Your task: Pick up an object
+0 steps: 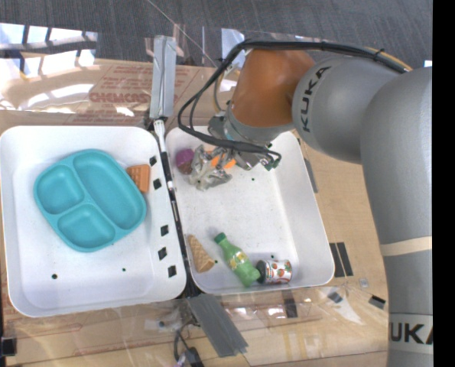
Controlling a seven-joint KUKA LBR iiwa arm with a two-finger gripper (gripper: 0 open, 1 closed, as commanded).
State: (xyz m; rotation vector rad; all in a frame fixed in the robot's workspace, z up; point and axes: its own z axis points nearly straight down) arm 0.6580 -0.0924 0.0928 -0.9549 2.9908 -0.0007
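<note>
Objects for picking lie in the right bin point(303, 205): a purple ball point(184, 158) in the far left corner, and along the near wall an ice cream cone point(200, 253), a green bottle point(237, 261) and a small can point(277, 271). None is lifted.

Largest item on site: the grey arm point(380, 128), which reaches in from the right, its orange band point(264, 90) above the far edge of the right bin. The tabletop point(349, 228) carries both bins side by side. The left bin point(21, 266) holds a blue divided plate point(89, 199), with an orange waffle piece point(139, 177) touching its right rim.

The end effector point(209, 167) sits low in the far left part of the right bin, just beside the purple ball and to its right. The metal parts read as a tangle from this angle; whether it is wide or narrow cannot be told, and nothing is seen held.

Judgement: the step in hand is the descent or closing at the ball's corner. The next move calls for centring on the ball, which sits near the bin wall, then closing and lifting straight. Risk: the ball rolls away against the wall.
</note>
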